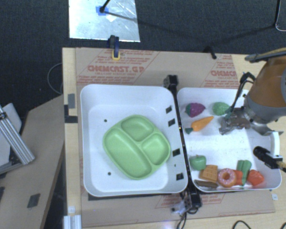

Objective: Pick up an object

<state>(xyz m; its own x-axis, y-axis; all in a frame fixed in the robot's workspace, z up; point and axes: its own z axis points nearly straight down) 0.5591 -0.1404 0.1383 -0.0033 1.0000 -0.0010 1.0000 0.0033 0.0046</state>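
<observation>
Gripper (227,126) just beside carrot (202,123), perhaps above green toy (220,108)

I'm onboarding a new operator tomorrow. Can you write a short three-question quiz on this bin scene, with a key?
1. True or false: the green divided plate lies in the left bin.
2. Which toy lies nearest the gripper? A) the pink donut B) the orange carrot C) the waffle
3. Fill in: the purple toy sits in the ____ bin.

Key: 1 true; 2 B; 3 right.
</observation>
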